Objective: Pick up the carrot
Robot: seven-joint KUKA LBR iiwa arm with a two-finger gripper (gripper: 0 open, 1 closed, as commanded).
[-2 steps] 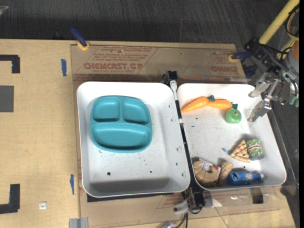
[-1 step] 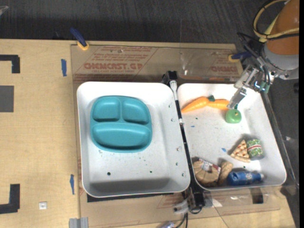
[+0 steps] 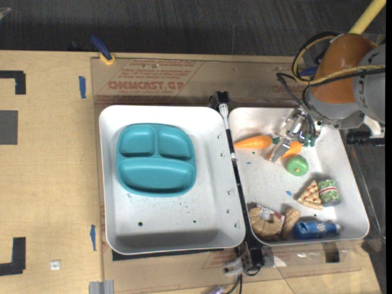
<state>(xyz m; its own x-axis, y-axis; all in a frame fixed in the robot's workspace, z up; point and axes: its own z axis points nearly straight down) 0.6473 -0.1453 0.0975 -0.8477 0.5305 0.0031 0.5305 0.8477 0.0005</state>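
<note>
Over in the right bin (image 3: pixel 350 164), the carrot (image 3: pixel 252 143) lies on its side near the upper left corner, its tip pointing left toward the divider between the bins. Just to its right, the gripper (image 3: pixel 283 150) reaches down at a slant, its fingers spread apart around a small orange piece (image 3: pixel 292 148) that sits between them; whether they press on that piece cannot be told, and the carrot itself lies free of them, just beside the fingertips. A green apple (image 3: pixel 297 165) rests right below the orange piece, touching or nearly touching it. Further down the bin, a pizza slice (image 3: pixel 310 195) lies beside a small green and red can (image 3: pixel 329 191), and along the bottom edge sit a brown lumpy item (image 3: pixel 269 220) and a blue bottle (image 3: pixel 315 228) on its side. The arm (image 3: pixel 343 72), grey with its orange band, comes in from the upper right with cables looping over it. In the left bin (image 3: pixel 122 225), a teal divided plate (image 3: pixel 156 158) sits in the upper half. Both bins rest on a cardboard sheet (image 3: pixel 153 78) on the bench.
</note>
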